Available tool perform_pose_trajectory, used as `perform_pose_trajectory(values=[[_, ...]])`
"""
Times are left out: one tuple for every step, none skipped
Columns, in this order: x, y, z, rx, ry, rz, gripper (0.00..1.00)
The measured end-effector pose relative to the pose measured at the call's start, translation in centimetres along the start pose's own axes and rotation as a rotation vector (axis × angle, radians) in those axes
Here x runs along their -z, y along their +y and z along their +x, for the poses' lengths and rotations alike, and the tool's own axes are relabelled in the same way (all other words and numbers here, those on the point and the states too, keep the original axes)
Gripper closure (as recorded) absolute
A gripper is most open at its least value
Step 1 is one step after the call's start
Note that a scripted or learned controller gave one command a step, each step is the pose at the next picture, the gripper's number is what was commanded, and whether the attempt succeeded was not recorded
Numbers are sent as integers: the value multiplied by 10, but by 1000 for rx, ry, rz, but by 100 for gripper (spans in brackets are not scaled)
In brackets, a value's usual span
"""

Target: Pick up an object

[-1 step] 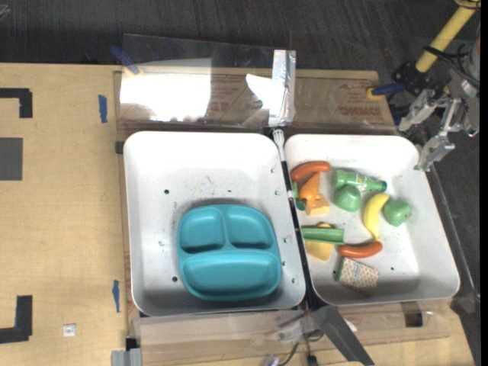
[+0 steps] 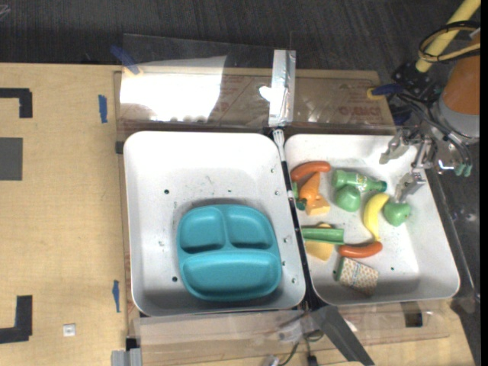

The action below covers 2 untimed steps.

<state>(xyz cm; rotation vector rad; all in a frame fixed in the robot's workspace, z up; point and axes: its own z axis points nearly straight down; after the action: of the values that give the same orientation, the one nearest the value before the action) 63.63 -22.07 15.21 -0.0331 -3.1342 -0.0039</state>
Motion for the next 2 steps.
perform_pose_trajectory(values=[[-64,4,46,-64,-18,4,0],[-63,89,98,0,-20,2,0]])
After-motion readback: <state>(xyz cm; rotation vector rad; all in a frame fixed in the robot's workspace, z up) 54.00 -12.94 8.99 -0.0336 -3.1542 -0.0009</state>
